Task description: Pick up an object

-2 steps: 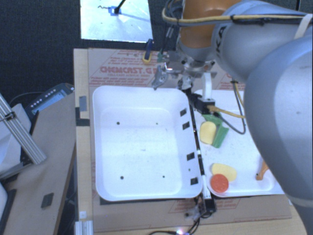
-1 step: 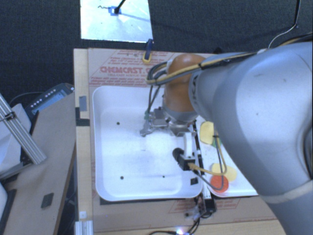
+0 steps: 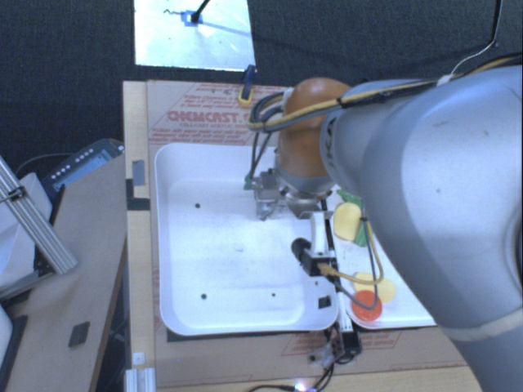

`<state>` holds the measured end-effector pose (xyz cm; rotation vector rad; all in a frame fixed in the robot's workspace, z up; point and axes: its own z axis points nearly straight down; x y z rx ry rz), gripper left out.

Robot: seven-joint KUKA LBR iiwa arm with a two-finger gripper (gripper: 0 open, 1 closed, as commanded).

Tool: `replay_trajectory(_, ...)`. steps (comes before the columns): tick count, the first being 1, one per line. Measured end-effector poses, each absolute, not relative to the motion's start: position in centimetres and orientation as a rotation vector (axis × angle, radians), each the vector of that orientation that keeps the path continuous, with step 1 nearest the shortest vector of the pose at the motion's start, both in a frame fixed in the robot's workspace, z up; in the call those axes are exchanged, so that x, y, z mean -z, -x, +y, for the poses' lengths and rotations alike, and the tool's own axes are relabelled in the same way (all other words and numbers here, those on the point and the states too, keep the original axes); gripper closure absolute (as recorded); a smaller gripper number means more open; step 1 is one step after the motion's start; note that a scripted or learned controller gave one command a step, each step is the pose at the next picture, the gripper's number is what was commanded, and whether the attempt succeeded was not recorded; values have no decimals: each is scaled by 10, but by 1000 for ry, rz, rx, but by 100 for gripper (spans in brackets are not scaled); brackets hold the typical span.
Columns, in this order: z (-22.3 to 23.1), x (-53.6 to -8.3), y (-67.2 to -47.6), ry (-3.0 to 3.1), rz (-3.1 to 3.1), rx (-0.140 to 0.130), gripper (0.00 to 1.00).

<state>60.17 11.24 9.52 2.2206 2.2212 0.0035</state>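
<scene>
My gripper [image 3: 266,206] hangs below the orange band [image 3: 306,141] over the right part of the left white bin [image 3: 188,243], close to the divider between the bins. Nothing shows beneath it but the bin floor. In the right bin [image 3: 409,317], mostly hidden under the grey arm [image 3: 433,202], lie a pale yellow object [image 3: 347,220], a green piece [image 3: 351,197] just behind it, and a red-orange round object [image 3: 366,305] beside another yellow one [image 3: 379,288] at the near end.
A black fitting [image 3: 307,257] with cables sits on the divider between the bins. Cardboard [image 3: 204,117] lies under the bins. A grey bench with a metal rail [image 3: 37,227] stands to the left.
</scene>
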Motion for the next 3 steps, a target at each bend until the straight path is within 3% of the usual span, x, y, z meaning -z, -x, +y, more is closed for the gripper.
replay_trajectory(1,135,-269,-631,-2205,2221,-29,100)
replay_trajectory(2,179,-156,-577,-2218,2235,11,100)
replay_trajectory(3,175,-255,-547,-2215,2226,-10,100)
